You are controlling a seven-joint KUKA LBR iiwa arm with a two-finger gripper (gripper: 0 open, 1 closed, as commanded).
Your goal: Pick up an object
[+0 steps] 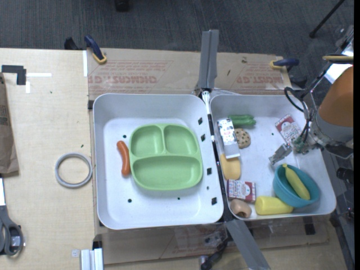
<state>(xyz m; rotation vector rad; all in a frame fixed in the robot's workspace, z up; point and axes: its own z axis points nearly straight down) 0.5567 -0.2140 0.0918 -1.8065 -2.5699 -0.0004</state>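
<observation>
Left bin (107,167) carries a green divided plate (166,156) with an orange sausage (123,157) beside it. Right bin (264,108): blue bowl (296,188) cradling a banana (296,181); gripper (279,154) above the bin floor, jaws' state unclear.

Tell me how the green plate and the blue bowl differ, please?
The green plate is flat, wide and split into three compartments, while the blue bowl is smaller, round and deeper. The plate lies in the left bin with nothing on it; the bowl sits in the right bin with a yellow banana resting in it. The plate has only an orange sausage beside it; the bowl is crowded among toy foods. Both look like plastic dishware.
</observation>
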